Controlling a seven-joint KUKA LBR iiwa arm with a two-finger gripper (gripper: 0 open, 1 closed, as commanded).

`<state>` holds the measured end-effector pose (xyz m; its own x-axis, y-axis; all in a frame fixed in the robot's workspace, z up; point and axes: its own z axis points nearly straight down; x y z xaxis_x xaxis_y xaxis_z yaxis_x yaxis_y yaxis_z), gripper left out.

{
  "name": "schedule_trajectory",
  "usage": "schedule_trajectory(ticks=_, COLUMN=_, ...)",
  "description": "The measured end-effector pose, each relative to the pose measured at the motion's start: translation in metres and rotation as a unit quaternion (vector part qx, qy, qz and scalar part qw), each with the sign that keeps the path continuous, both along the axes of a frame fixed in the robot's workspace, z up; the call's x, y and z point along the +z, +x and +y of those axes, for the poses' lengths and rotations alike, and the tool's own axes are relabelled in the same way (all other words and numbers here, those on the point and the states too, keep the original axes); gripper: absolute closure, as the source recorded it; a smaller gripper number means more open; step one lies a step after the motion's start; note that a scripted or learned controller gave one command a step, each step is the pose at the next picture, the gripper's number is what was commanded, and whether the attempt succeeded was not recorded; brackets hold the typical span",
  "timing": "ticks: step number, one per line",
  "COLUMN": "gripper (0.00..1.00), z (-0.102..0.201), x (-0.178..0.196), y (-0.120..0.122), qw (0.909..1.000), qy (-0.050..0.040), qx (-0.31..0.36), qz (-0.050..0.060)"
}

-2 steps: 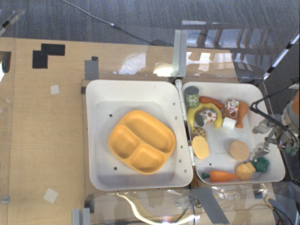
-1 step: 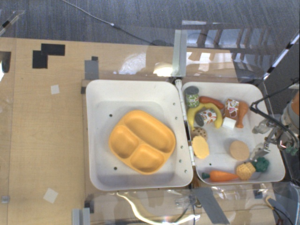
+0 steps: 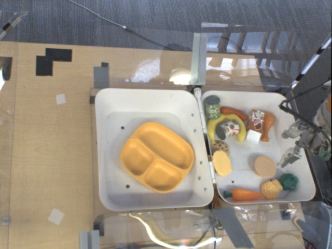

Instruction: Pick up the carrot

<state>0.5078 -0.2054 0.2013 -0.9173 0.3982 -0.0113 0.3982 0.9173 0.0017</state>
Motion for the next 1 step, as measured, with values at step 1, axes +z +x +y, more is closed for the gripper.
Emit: schedule_trajectory(ticks=1, gripper=0.0, z=-0.0006, x=0.0019, y=-0.0185, qw=0.9963, qy=0.001, qx=-0.086, qz=0.001)
